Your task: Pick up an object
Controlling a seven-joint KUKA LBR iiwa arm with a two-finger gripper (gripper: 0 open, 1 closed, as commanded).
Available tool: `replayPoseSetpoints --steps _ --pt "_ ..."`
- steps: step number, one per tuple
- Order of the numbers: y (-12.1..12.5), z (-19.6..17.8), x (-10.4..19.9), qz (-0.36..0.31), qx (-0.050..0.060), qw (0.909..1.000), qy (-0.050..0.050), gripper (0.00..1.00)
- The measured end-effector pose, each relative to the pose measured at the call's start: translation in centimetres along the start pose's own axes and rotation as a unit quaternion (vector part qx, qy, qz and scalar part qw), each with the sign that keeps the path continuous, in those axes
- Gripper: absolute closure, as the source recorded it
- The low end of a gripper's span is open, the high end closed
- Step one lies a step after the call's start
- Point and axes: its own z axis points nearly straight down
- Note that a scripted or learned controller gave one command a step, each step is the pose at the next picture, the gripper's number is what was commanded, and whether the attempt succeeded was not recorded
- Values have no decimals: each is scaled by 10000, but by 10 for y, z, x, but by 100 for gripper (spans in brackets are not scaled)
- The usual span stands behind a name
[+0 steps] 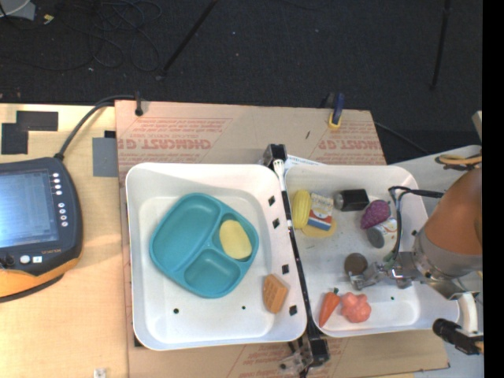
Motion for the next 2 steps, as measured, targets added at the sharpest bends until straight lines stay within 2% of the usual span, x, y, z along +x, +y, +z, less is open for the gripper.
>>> replayPoseSetpoints --steps 1,2 --pt "29 0 4 -19 -7 10000 13 0" --pt "28 1 4 -11 3 10000 18 0"
